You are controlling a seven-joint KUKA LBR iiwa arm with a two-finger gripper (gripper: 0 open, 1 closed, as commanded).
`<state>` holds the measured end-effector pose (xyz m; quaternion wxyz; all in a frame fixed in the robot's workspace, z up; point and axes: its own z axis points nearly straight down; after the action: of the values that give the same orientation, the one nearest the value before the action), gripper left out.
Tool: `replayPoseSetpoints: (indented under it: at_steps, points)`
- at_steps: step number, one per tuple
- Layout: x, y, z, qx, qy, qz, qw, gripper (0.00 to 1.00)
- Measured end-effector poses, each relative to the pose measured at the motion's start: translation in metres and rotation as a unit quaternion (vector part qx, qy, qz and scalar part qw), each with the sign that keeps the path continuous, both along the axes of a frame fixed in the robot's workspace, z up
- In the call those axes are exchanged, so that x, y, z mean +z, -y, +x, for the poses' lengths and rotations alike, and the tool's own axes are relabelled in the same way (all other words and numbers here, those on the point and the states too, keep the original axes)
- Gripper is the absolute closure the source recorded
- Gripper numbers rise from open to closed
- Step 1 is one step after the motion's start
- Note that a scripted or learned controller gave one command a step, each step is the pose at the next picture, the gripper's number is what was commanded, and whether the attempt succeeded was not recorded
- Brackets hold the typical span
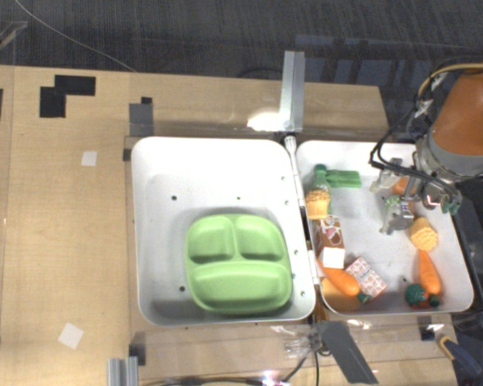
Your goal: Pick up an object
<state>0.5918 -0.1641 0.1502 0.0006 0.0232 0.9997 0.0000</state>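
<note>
My gripper point(396, 212) hangs low over the right part of the right bin point(362, 215), below the orange-banded wrist point(467, 119). Just right of it lies a yellow bumpy toy point(423, 234), and a small orange piece point(400, 186) sits close behind it. An orange carrot point(429, 273) lies in front of it, with a red and green item point(419, 296) at the carrot's tip. I see nothing held in the gripper.
Along the right bin's left side lie a green piece point(339, 178), a yellow and orange toy point(317, 201), a brown carton point(330, 232), a white cube point(332, 257), another carrot point(342, 281) and a patterned box point(367, 278). The left bin point(161, 183) holds a green divided plate point(237, 261).
</note>
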Motion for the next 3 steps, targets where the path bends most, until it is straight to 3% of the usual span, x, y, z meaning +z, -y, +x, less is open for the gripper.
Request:
replayPoseSetpoints:
  at_steps: [1,2,3]
  points:
    - [-0.061,0.031,-0.041,0.01,0.007,-0.0017,0.9999,0.0]
    - [-0.06,0.042,-0.091,-0.051,0.008,-0.0018,0.9987,0.0]
    - [-0.045,0.042,-0.085,-0.046,0.017,-0.0044,0.9988,1.0]
